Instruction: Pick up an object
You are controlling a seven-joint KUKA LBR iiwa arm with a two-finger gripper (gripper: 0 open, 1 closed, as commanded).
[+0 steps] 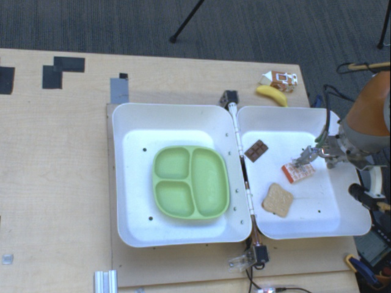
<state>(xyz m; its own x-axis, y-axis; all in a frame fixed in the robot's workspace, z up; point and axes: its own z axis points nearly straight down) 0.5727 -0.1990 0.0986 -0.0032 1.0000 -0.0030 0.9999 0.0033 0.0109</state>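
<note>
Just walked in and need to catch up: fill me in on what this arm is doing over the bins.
The grey and orange arm reaches in from the right over the right bin. Its gripper is down at a small orange packet, apparently trying to pick it up; a firm hold cannot be confirmed. A slice of toast and a brown chocolate piece lie nearby in that bin. The left bin holds a green divided plate. A banana lies on the bench beyond the bins.

Light wooden bench (55, 163) carries black tape patches (61, 71) near its far left corner. Beyond the bench: dark grey carpet (122, 11), crossed by a thin black stand leg (192, 14).
</note>
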